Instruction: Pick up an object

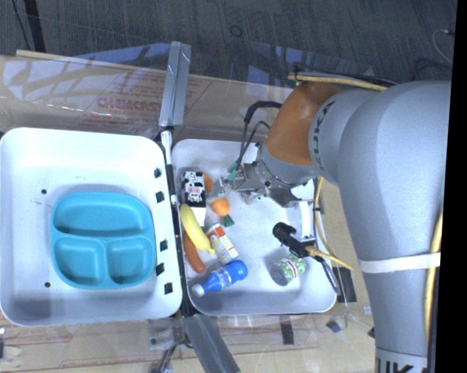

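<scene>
I see my gripper (235, 183) low in the right bin (313, 305), near its back-left wall, just above a small orange object (221, 207); I cannot tell its finger state. Open floor lies mid-bin. One banana (195, 227), one blue bottle (222, 277). The left bin (30, 154) holds one blue tray (102, 238).
</scene>
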### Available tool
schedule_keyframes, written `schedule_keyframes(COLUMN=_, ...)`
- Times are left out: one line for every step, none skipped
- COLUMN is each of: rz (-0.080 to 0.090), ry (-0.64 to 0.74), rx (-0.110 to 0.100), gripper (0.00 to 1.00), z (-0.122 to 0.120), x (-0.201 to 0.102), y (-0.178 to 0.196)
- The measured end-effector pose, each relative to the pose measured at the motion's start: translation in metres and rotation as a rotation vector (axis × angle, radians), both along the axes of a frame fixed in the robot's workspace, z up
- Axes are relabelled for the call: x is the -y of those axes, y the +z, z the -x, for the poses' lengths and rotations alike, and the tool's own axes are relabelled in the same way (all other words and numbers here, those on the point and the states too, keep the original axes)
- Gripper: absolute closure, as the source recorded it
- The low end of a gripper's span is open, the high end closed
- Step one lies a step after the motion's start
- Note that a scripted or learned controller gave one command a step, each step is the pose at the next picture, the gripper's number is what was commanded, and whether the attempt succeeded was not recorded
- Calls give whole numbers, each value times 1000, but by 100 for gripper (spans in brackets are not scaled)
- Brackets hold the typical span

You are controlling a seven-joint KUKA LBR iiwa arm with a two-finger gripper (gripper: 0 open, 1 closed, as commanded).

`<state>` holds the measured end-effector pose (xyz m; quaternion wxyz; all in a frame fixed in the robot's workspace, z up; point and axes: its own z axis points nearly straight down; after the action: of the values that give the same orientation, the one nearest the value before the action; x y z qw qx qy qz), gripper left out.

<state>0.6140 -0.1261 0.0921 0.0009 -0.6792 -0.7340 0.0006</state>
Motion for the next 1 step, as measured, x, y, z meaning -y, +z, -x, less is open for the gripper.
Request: schedule_keyframes(rz=0, ry=3, rx=-2, gripper=100, z=0, x=0, y=10)
